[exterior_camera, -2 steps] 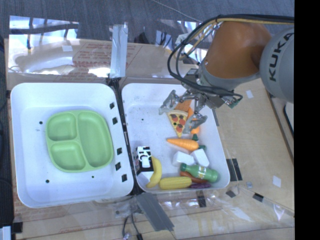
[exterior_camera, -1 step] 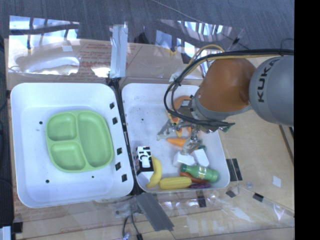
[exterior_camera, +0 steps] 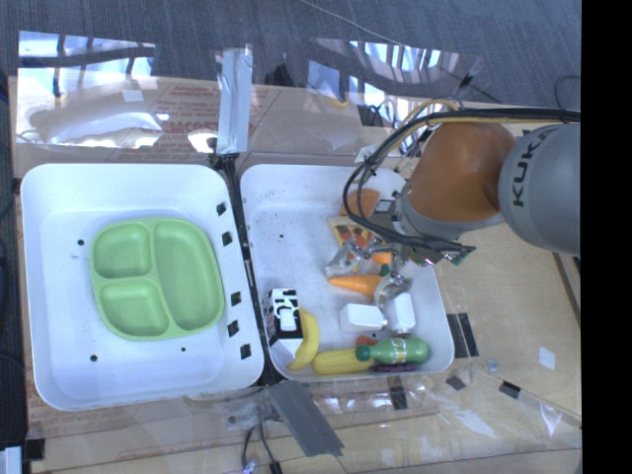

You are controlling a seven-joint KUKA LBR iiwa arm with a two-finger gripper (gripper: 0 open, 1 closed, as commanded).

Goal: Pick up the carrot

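Observation:
The carrot (exterior_camera: 354, 284), small and orange, lies flat in the middle of the right bin (exterior_camera: 286, 205), pointing left. My gripper (exterior_camera: 383, 273) hangs low over the carrot's right end, below the arm's orange band and grey wrist. The wrist and cables hide the carrot's right tip and the bin floor behind it.
Around the carrot lie a printed packet (exterior_camera: 348, 233), two white blocks (exterior_camera: 362, 316), a banana (exterior_camera: 308, 339), a yellow fruit (exterior_camera: 339, 361), a green bottle (exterior_camera: 397, 351) and a black-and-white item (exterior_camera: 285, 314). The left bin holds a green divided plate (exterior_camera: 156, 276).

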